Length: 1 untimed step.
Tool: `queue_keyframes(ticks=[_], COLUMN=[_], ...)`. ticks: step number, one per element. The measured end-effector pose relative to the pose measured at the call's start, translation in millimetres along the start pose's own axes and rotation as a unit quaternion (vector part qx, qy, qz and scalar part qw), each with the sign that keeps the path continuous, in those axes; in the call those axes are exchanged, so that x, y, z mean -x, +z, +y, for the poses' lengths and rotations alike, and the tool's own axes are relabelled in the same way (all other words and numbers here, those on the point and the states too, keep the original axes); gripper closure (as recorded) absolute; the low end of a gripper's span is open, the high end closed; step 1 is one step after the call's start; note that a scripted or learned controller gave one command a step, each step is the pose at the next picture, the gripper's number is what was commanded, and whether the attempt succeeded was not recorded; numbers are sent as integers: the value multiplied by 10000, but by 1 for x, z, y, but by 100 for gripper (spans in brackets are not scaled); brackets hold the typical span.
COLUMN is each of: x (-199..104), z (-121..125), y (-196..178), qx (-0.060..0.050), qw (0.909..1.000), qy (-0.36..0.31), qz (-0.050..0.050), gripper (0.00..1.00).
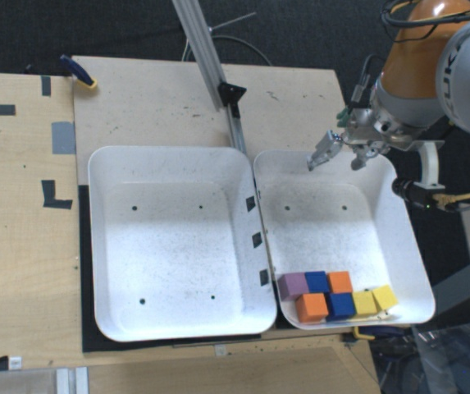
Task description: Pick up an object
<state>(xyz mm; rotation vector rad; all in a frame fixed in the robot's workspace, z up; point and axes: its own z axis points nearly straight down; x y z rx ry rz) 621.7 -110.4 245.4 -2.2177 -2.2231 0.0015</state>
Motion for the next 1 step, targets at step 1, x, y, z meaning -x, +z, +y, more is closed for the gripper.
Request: queue_keyframes(ticks=[1], x=[22], z=[-86], y=[13], qx=[-26], qw=[10000], qy=[30], qz=[-3], gripper=[0])
